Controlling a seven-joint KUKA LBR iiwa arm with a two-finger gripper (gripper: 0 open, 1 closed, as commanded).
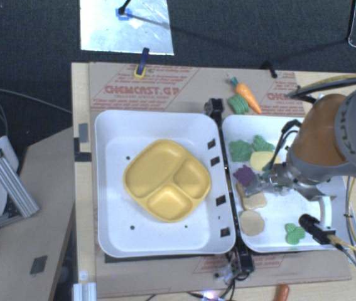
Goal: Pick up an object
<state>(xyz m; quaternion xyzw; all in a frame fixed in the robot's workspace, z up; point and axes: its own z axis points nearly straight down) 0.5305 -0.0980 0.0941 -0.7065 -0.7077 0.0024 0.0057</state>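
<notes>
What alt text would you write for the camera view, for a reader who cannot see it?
The grey and orange arm reaches into the right white bin, its gripper low beside a purple toy food piece among green, yellow and tan pieces. The left white bin holds a yellow divided plate. A toy carrot lies on the bench behind the bins.

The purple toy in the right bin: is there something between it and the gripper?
Nothing visible stands between them. The gripper is low in the right bin, right beside the purple toy. A tan piece lies just below the toy and a yellow piece just above, so both crowd the spot.
</notes>
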